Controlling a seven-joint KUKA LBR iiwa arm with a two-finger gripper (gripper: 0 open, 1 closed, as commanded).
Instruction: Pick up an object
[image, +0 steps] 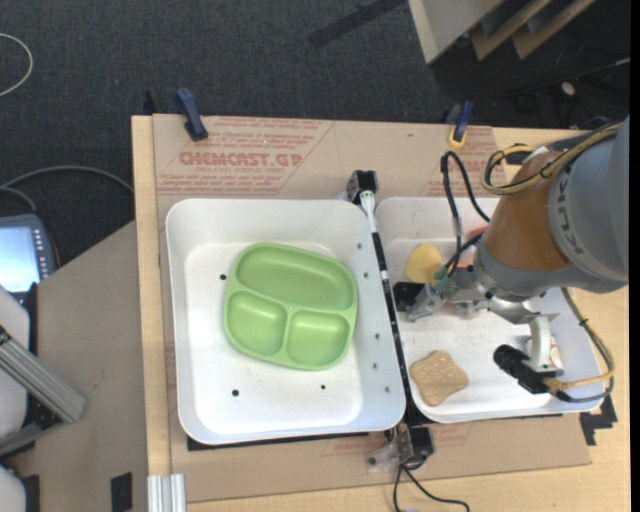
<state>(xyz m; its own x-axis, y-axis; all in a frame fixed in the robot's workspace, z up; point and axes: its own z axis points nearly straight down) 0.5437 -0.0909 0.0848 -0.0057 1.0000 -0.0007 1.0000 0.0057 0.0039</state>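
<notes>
My gripper (428, 302) is low in the right bin (470, 405), near its left wall, with the grey arm and its orange band reaching in from the right. A small black thing (405, 296) lies right at the gripper's left tip; whether it is held is unclear. A yellow rounded object (423, 262) sits just behind the gripper. A tan, flat, lumpy piece (438, 377) lies at the front of this bin, apart from the gripper.
The left bin (190, 330) holds a green divided plate (291, 305). The rim between the two bins (385, 300) runs close by the gripper's left side. Cardboard (250, 150) underlies both bins, with blue clamps at its far edge.
</notes>
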